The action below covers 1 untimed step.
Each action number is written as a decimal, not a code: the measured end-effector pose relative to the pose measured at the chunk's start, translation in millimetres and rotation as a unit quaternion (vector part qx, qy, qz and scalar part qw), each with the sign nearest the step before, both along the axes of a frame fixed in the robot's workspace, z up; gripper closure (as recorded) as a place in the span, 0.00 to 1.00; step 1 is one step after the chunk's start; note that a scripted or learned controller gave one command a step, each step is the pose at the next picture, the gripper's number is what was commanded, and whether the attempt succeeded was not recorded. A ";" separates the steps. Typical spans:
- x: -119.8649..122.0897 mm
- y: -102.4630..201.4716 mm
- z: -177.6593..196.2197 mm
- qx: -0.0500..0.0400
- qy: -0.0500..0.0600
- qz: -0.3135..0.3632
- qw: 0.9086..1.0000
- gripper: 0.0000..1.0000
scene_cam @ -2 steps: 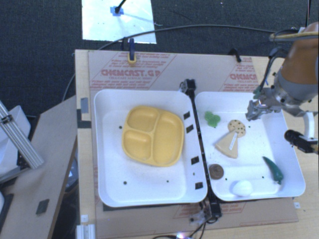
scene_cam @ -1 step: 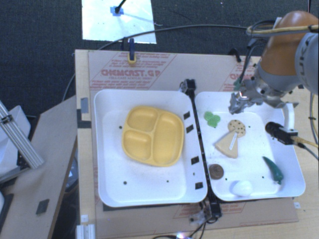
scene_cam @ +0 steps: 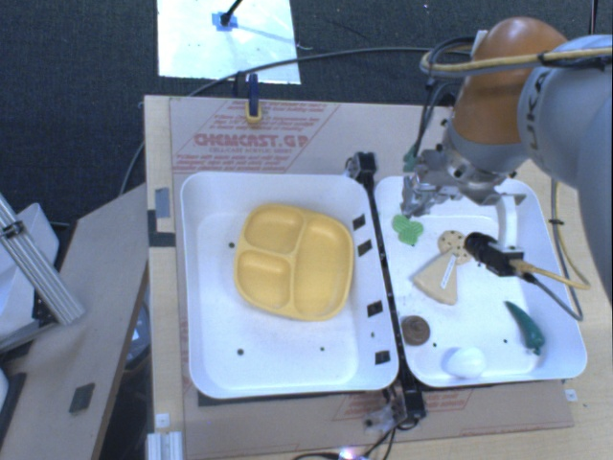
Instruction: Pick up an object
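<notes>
The grey arm (scene_cam: 565, 94) is reaching in from the right, its orange band (scene_cam: 503, 80) sitting just above the wrist. The gripper (scene_cam: 414, 202) is pointing downward at the end of the bent wrist, hanging low, its metal parts crowding together.

A yellow divided plate (scene_cam: 294, 261) is lying in the left bin (scene_cam: 206, 286). A printed cardboard sheet (scene_cam: 259, 137) is sitting under the 2 bins, and a white paper square (scene_cam: 192, 36) is resting beyond it.
</notes>
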<state>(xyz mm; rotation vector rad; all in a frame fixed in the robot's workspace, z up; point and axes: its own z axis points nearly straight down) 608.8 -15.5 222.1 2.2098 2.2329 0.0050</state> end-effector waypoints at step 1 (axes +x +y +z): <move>16.8 49.3 -7.8 0.000 0.000 0.000 1.000 1.00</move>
